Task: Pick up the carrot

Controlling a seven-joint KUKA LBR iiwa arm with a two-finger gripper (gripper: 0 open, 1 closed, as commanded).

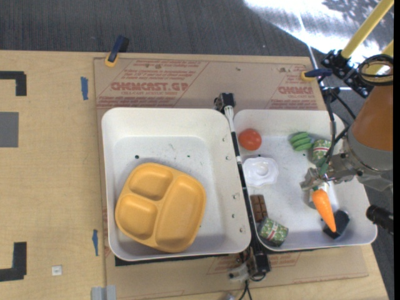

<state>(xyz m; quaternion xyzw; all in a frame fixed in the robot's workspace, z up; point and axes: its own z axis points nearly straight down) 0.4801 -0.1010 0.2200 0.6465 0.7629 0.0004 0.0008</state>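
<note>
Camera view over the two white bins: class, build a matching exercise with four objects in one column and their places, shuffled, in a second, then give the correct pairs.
Things:
1. yellow plastic divided plate
2. orange toy carrot
3. red ball
4. brown chocolate bar

Places:
A. right bin, top-left corner
B. left bin
C. right bin, beside the divider, low down
D. right bin, right side, beneath the gripper

Pairs: 1-B, 2-D, 3-A, 4-C

The arm [375, 130] is cut off by the right edge, and its wrist hides part of the right bin [281, 120].
</note>
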